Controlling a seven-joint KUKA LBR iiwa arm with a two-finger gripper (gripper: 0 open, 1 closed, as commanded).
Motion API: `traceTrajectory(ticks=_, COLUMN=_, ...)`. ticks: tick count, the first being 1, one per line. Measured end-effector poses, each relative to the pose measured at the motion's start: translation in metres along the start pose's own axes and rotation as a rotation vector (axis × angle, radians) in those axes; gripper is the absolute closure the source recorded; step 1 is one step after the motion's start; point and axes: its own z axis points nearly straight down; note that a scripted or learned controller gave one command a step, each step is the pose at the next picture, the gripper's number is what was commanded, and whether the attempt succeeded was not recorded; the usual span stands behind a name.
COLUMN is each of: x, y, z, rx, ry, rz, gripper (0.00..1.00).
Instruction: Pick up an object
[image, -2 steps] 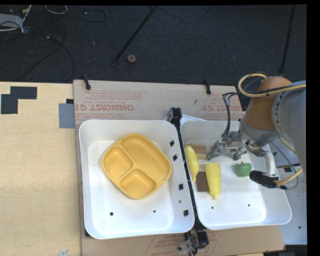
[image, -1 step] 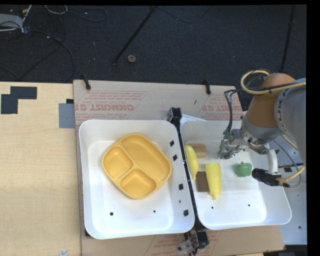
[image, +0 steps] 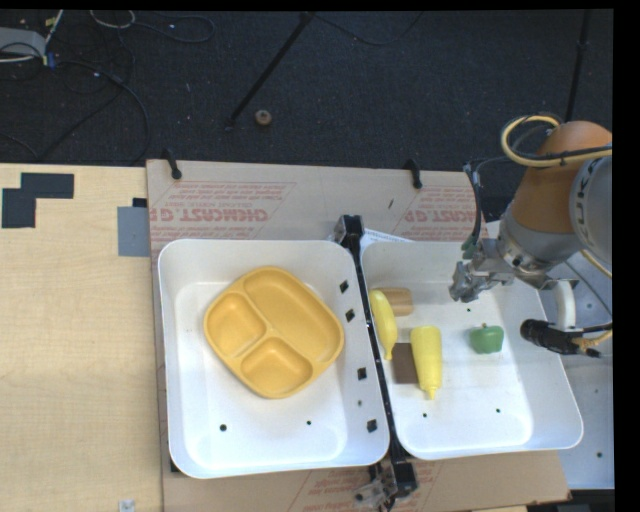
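Observation:
My gripper (image: 466, 287) hangs over the back of the right bin (image: 545, 420), with nothing visibly held in it. A small green fruit-shaped toy (image: 487, 339) lies just in front of it and slightly to the right. To its left, by the divider, lie a yellow banana (image: 382, 320) and a tan cylinder (image: 399, 300). A yellow squeeze-bottle shape (image: 428, 360) rests beside a brown block (image: 404, 364) in the bin's left half. A yellow divided plate (image: 274, 330) lies in the left bin (image: 190, 420).
The grey arm with its orange band (image: 560, 180) reaches in from the right, above the right bin's back corner. A black divider (image: 368, 340) runs between the two bins. Cardboard (image: 250, 205) lines the bench behind them.

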Motion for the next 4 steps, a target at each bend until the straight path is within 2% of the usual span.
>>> traceTrajectory(ticks=2, x=-0.008, y=0.007, z=-0.087, rx=0.000, ry=0.000, rz=-0.003, gripper=1.00)
traceTrajectory(ticks=4, x=0.094, y=-0.018, z=-0.069, rx=0.007, ry=0.002, rz=-0.006, gripper=1.00)
